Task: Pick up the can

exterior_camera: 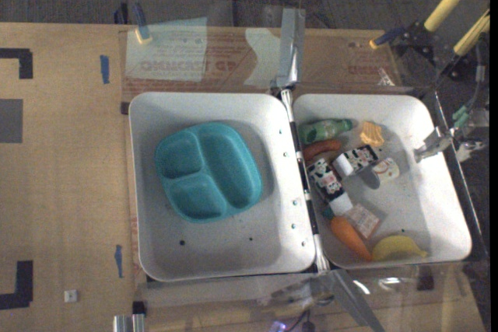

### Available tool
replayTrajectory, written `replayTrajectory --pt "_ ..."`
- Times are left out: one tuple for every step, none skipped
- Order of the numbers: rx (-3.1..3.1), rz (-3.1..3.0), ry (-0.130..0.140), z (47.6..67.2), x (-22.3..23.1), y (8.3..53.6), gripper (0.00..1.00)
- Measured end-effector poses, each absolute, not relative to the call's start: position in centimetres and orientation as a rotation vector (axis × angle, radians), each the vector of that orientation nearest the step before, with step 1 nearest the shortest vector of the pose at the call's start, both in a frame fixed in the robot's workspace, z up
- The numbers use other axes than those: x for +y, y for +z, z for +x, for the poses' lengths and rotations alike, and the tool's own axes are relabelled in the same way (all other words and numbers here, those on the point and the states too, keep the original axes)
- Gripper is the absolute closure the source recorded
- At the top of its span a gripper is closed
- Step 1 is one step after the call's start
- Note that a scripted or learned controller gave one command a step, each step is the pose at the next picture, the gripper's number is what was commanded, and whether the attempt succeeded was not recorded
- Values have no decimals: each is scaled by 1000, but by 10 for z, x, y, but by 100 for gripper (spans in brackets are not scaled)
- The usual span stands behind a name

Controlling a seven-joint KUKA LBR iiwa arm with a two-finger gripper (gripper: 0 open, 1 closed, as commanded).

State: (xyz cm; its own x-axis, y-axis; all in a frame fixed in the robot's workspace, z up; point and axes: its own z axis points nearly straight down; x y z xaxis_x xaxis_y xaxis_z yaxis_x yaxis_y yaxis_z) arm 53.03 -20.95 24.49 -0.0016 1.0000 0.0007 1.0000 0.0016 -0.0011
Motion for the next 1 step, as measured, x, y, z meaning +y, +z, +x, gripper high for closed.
replayTrajectory --pt "-2286 -2158 -1 574 -186 96 0"
